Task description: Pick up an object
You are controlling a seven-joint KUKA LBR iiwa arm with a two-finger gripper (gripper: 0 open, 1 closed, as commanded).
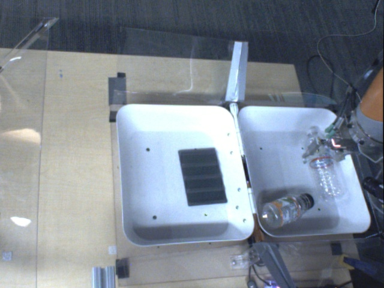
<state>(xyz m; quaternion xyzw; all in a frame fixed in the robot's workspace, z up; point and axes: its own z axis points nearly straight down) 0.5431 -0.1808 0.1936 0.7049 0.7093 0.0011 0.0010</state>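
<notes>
Noted at frame centre: left white bin (138, 161), smooth plastic with rounded corners, bearing a flat dark ribbed rectangular pad (203, 176) with bare floor all round. Right white bin (270, 125) adjoining, roomy in its upper left. Lying along its lower edge: clear plastic bottle with dark cap (287, 209). Near the right wall: second clear ribbed bottle (328, 177), directly beneath the gripper (324, 144). Finger spread: cannot tell; no grip confirmed.
</notes>
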